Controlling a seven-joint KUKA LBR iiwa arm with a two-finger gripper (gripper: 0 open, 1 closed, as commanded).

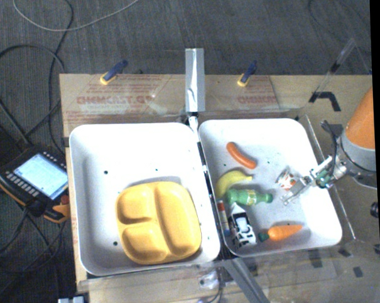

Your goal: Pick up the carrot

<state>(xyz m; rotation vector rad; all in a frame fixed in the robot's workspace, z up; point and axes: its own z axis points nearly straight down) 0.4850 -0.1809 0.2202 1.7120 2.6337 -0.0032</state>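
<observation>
The carrot [283,232] is orange with a green stub end and lies flat near the front edge of the right bin [283,126]. My gripper [289,187] hangs over the right half of that bin, up and slightly right of the carrot and apart from it. Its two thin fingers [284,178] are spread, with nothing between them. The arm's orange band [363,121] shows at the right edge.
In the right bin also lie a sausage [241,155], a banana [231,179], a green bottle [249,196] and a black and white pack [242,229]. The left bin [95,145] holds a yellow divided tray [158,221]. A teach pendant [34,179] lies left of the bench.
</observation>
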